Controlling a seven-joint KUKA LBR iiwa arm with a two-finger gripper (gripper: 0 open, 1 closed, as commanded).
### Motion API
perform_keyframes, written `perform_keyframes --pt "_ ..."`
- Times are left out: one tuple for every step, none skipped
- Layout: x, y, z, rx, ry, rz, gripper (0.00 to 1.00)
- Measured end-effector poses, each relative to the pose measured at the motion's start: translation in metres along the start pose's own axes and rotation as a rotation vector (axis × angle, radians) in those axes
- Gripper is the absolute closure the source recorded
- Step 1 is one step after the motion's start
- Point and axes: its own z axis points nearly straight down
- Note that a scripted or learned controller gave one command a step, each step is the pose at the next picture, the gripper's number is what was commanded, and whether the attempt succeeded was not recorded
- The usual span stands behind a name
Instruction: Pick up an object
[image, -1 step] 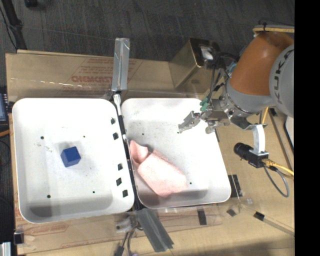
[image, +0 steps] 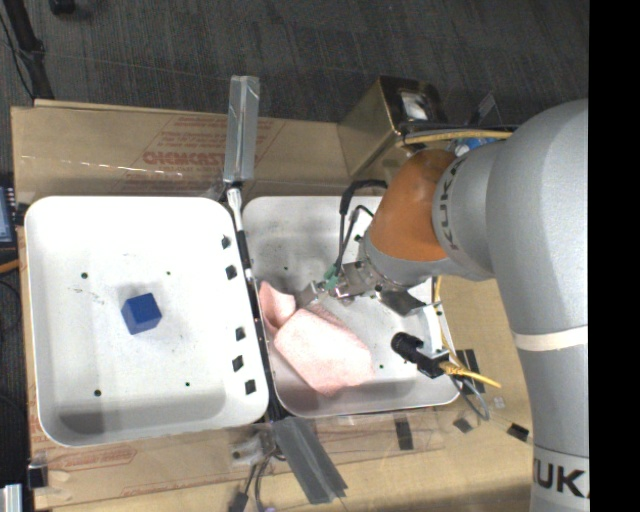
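A pink soft cloth-like object (image: 312, 342) lies in the right bin (image: 290, 225), toward its near left part. My gripper (image: 325, 288) hangs low over the right bin, just above the far edge of the pink object. A small green part shows at its tip. A blue cube (image: 141, 312) sits in the left bin (image: 60, 230), left of the middle. The arm's grey body and orange band cover the right bin's right side.
A divider with black clips (image: 240, 305) runs between the two bins. Cardboard (image: 150, 140) lies behind the bins, and a brown box (image: 385, 115) stands at the back. A grey metal bar (image: 240, 125) rises behind the divider.
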Motion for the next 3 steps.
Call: perform_keyframes --pt "-0.001 -0.001 -0.009 0.004 0.001 -0.005 1.0" --pt "0.01 0.003 0.0 0.002 0.002 -0.173 1.0" --pt "0.01 0.003 0.0 0.002 0.001 -0.173 0.0"
